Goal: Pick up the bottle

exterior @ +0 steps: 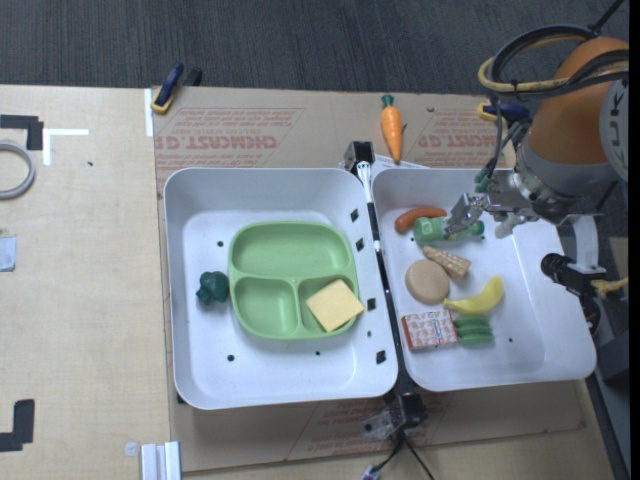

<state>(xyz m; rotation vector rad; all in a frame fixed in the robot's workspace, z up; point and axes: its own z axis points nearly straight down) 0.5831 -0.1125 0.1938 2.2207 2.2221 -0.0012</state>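
— Where's the green bottle (437,230)?
— Lying at eleven o'clock in the right bin (560,353), beside the sausage (418,217). The gripper (466,215) sits over its cap end; jaw state unclear.
— Then centre on the body, square across.

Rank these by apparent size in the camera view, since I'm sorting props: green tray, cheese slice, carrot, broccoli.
1. green tray, by far the largest.
2. cheese slice.
3. carrot, long but thin.
4. broccoli.
The carrot and the broccoli look close in area, so their order is unsure.
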